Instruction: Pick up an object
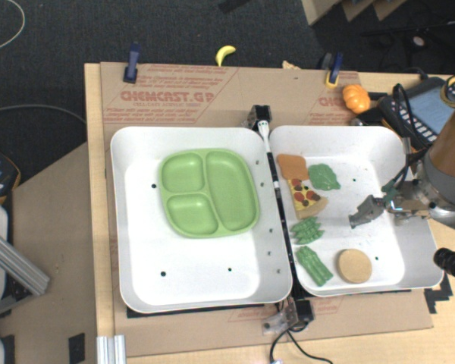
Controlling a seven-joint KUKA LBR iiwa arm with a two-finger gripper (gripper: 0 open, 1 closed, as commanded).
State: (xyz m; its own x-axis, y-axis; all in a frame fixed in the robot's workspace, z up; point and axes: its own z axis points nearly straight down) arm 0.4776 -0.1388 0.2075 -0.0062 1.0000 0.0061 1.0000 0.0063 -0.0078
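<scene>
So the left bin (136, 264) has a green divided plate (209, 192) sitting up toward its back half, three compartments, nothing in them. Right of the plate, past the seam where the two bins meet, the right bin (379, 146) holds all the toy food, bunched along its plate-side edge: an orange-brown slab (290, 164) at the back, a pizza slice (306, 196) just in front of and touching it, a green leafy piece (323, 177) just right of the slice's back end. Closer to the camera there's a darker green leafy bit (306, 230), then a green ridged piece (314, 265) below that, and a round tan cookie (354, 265) just right of the ridged one. Further right from the plate, the gripper (362, 216) hangs over the bare middle of the right bin, above the cookie and well clear of the pizza, pointing back toward the plate. Nothing is between its fingers; whether they're spread or pinched I honestly can't make out from this angle. Off behind the bins, a little orange fruit (356, 98) and a banana (224, 53) sit on the cardboard.
</scene>
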